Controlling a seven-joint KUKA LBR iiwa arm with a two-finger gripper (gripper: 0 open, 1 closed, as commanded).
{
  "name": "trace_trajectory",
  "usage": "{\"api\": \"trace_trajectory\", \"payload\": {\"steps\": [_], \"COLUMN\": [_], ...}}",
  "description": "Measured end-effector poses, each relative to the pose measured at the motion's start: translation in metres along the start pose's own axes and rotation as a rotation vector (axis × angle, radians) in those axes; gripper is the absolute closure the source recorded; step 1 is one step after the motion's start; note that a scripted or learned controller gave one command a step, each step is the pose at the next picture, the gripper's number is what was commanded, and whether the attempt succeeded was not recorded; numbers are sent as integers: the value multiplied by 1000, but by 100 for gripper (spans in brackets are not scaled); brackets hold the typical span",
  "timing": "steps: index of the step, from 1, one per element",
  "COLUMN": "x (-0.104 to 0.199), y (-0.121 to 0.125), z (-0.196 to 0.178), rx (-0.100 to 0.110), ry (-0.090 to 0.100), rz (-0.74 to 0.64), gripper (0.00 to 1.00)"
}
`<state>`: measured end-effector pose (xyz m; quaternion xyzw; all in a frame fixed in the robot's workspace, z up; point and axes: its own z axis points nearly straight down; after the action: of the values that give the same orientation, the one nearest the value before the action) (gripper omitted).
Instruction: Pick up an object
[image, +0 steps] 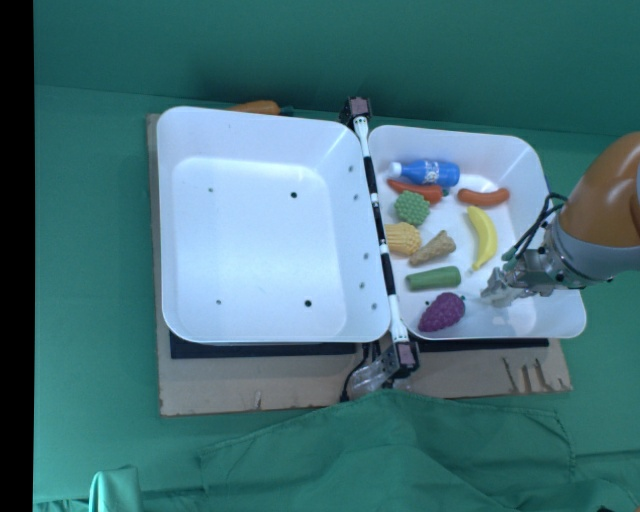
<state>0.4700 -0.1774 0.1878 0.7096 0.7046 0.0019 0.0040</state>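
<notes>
You see the scene under bright, even light from above, with a green cast from the cloth over the tabletop (90, 250). The left bin (265, 225) is the brightest area; its white floor nearly washes out, and a soft sheen runs along its sloped walls. The right bin (530, 170) reads slightly greyer. Shadows are faint and short: a thin dark line lies under the bins' near edges, and the toy banana (483, 236) casts only a pale smudge. The picture is soft overall, so small details smear. The claw (500, 290) looks blurred and pale against the white. You get no obvious bending at the edges.
</notes>
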Motion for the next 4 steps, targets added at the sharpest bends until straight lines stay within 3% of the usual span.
{"api": "trace_trajectory", "payload": {"steps": [1,2,3,4], "x": [-10,-11,-13,-14], "y": [10,11,12,13], "z": [1,2,-11,-23], "rx": [-2,-5,-14,-18], "ry": [2,-3,-8,-10], "rz": [-5,-3,1,4], "gripper": [100,0,100,100]}}
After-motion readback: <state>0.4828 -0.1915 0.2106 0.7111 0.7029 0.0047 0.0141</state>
